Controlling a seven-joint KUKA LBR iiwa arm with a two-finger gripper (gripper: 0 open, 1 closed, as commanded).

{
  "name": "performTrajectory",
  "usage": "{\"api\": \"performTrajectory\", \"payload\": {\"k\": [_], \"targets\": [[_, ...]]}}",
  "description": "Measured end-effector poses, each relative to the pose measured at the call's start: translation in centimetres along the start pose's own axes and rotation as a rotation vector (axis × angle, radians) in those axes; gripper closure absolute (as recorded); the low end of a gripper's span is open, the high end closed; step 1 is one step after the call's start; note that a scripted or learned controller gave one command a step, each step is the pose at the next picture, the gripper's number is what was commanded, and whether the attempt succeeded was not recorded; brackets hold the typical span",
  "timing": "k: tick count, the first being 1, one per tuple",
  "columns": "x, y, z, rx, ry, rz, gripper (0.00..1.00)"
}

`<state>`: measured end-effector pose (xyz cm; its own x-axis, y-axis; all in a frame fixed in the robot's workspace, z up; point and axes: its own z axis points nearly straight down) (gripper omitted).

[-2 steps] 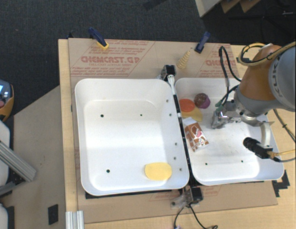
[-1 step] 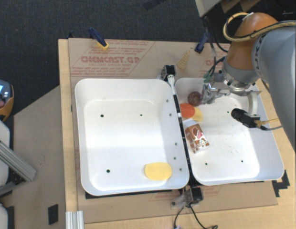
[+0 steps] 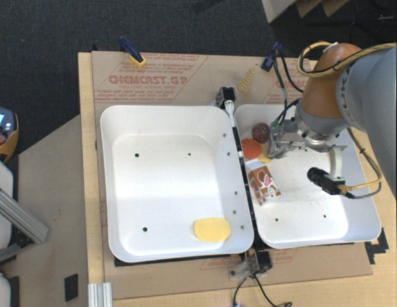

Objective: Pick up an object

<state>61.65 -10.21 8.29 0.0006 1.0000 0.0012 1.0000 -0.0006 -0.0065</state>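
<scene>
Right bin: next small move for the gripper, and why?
Probably lower slightly toward the orange round object. The gripper sits just right of it in the right bin, beside the dark red ball; nothing shows between its fingers.

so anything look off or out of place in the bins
Nothing looks spilled or damaged. The yellow disc lies alone in the left bin, while the orange ball, dark red ball and snack packet cluster in the right bin by the gripper.
</scene>
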Motion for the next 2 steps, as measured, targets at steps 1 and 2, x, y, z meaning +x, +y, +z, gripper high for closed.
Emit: {"api": "performTrajectory", "payload": {"k": [1,2], "targets": [[-2.1,2.4,-0.2,-0.011,-0.003,0.000,1.00],[0.9,-0.8,-0.2,-0.003,0.000,-0.002,1.00]]}}
